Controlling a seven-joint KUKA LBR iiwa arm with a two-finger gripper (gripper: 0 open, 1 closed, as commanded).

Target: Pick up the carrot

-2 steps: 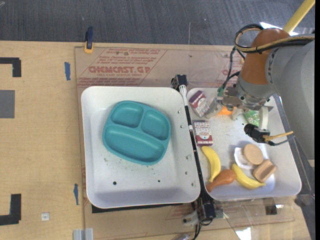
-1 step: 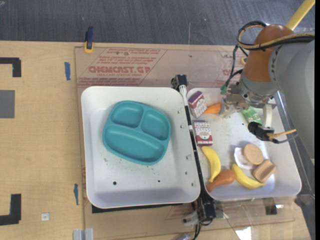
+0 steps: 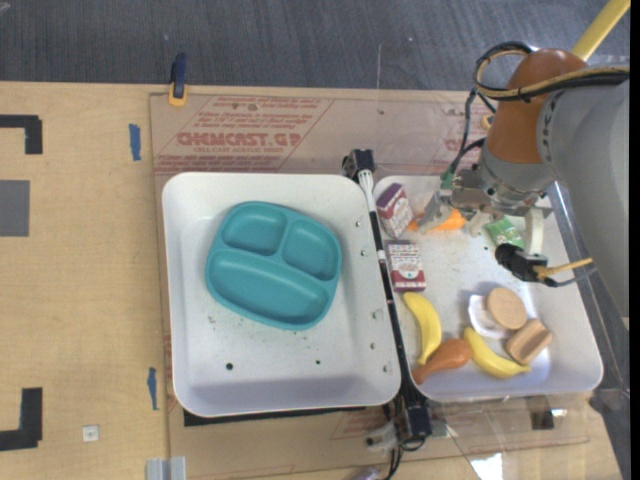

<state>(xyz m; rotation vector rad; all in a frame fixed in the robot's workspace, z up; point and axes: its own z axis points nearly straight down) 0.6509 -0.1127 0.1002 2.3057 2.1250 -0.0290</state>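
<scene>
The carrot (image 3: 447, 222), upper right in the right bin (image 3: 570, 368), looks small, light, hard and smooth. Grab its middle. I cannot tell how the gripper (image 3: 462, 200) stands.

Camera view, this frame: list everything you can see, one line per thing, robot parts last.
bins: two, white, side by side on the bench
divided plate: one, teal, left bin
carrot: one, orange, right bin's far end, by the pincer
small cartons: two, red-and-white, right bin's left side
bananas: two, yellow, right bin's near half
orange-brown food piece: one, between the bananas
round slices: two, tan over white, right bin
bread-like piece: one, brown, near right corner
green item: one, under the arm, unclear
arm: one, grey with orange band
pincer: one, at the carrot
</scene>
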